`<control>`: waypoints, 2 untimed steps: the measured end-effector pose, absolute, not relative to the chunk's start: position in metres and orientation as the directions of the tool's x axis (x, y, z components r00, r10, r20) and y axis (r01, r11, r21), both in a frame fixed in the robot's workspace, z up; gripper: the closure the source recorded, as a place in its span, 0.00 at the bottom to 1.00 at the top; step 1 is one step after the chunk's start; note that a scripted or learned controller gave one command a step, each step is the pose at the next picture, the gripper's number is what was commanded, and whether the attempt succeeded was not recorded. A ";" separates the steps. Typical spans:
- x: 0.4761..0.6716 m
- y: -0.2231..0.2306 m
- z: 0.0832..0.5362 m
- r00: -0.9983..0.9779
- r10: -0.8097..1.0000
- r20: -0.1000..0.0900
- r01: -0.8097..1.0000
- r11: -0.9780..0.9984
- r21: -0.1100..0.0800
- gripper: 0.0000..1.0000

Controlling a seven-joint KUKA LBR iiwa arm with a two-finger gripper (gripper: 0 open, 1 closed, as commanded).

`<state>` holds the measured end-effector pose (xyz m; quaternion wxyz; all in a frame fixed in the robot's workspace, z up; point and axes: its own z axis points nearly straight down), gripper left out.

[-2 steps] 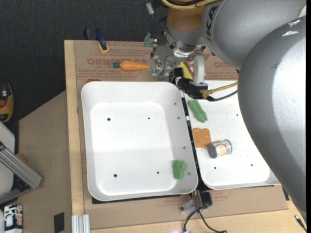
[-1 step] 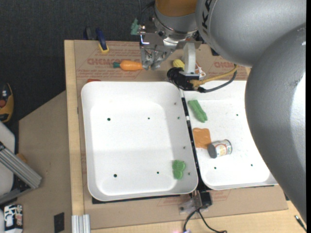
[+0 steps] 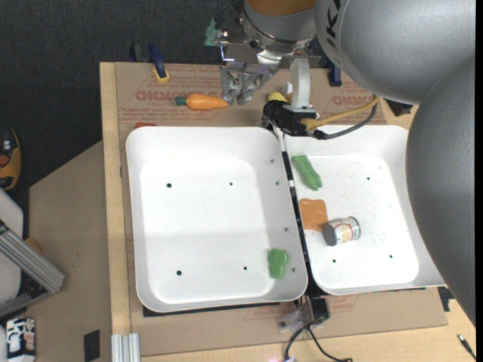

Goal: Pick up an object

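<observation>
Camera view: claw (image 3: 241, 89) hangs just right of the carrot (image 3: 202, 102), seemingly apart; its grip state unclear.

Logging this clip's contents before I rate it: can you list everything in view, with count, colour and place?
Bins: 2, white, side by side on the bench.
Leafy toy: 1, green, left bin, near-right corner.
Long toy: 1, green, right bin, by the left wall.
Flat block: 1, orange, right bin, left side.
Small can: 1, silver and tan, on its side, beside the block.
Carrot toy: 1, orange, on the board beyond the left bin.
Arm: 1, grey, from the right.
Hand: 1, metallic, above the board near the carrot toy.
</observation>
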<state>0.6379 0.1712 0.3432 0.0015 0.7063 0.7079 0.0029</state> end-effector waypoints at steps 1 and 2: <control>0.623 0.229 0.374 -0.007 1.000 0.004 1.000 0.007 0.006 1.00; 0.617 0.224 0.414 -0.001 1.000 0.002 1.000 0.001 0.007 1.00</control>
